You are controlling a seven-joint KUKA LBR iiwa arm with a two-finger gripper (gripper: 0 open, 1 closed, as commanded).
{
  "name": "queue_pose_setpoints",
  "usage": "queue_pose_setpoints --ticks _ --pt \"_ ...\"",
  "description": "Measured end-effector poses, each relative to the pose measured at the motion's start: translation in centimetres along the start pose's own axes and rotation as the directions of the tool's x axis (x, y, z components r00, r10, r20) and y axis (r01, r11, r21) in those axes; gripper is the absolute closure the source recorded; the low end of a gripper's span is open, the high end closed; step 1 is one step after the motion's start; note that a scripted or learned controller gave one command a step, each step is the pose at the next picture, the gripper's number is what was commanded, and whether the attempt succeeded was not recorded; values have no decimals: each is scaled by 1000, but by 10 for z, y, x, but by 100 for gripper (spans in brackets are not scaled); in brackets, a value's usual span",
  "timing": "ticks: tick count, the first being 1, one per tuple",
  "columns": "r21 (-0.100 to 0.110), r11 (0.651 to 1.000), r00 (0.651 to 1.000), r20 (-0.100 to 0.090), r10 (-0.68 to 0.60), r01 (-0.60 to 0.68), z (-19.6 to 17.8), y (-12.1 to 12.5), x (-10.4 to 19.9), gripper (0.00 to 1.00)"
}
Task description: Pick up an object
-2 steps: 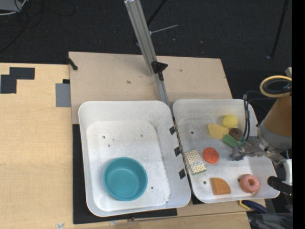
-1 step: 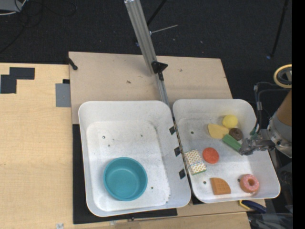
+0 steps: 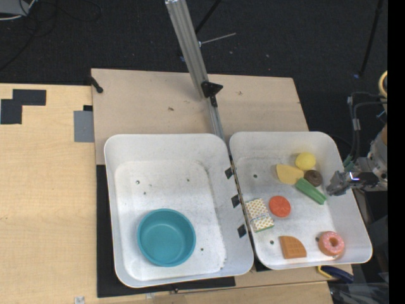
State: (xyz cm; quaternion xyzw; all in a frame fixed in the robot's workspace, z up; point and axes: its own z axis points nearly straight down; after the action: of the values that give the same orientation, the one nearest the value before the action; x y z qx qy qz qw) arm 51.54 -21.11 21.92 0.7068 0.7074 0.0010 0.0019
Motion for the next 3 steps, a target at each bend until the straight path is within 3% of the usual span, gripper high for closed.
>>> queue_pose_setpoints --ticks 1,2,3 --pt "0 1000 1000 0 0 0 -62 1 0 100" --pt "5 1000 1000 -2 -2 2 -51 14 52 100" --pt "5 1000 1000 -2 -2 2 -42 7 101 100"
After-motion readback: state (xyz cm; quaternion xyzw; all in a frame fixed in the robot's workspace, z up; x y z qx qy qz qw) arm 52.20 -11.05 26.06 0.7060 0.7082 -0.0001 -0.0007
